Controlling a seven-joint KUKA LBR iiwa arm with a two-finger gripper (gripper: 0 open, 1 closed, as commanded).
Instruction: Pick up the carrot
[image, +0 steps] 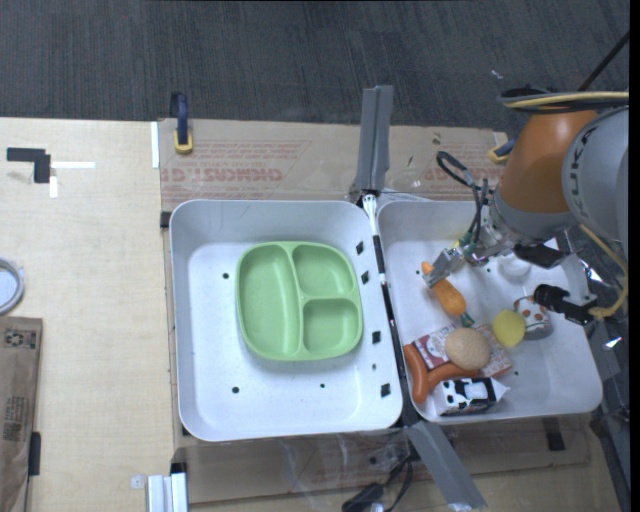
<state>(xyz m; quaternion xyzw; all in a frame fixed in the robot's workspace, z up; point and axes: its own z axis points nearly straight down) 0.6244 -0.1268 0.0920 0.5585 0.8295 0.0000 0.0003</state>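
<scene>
The gripper (447, 262) hangs low in the right bin (570, 395), and whether it is open or closed I cannot tell — it is too small and dark here. The carrot (446, 295) lies just below it on the bin floor, touching or almost touching. Nearer sit a bread roll (467, 348), a yellow lemon (508, 327) and a black-and-white carton (468, 396). The left bin (200, 400) holds a green divided plate (299, 299).

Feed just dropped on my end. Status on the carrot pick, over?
Gripper low in right bin, right beside the carrot. Grip unconfirmed. Carrot lying on bin floor. Bun and lemon close by, not blocking.
</scene>
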